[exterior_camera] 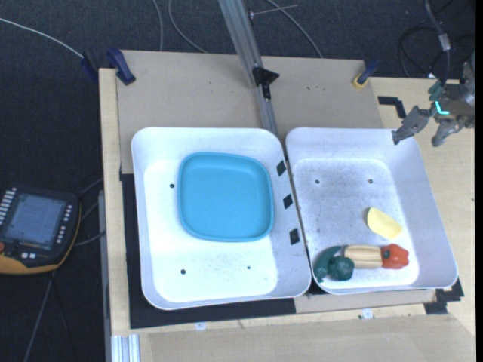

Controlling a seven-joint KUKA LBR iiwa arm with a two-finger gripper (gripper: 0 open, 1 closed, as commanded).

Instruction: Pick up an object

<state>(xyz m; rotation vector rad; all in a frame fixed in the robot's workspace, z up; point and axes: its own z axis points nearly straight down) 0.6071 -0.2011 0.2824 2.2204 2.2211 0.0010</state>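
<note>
Starting at the left bin [151, 202], you have a smooth, rounded-square blue plate [226, 196] lying flat. Your targets crowd the right bin's [339, 157] near edge: a dark green lump [334, 267], a tan wooden piece [363, 256] with a red tip [395, 256], and a yellow wedge [383, 222]. Try the wedge, since it lies apart. The gripper [425, 126] hangs spread open, holding nothing, past the far right corner.
</note>
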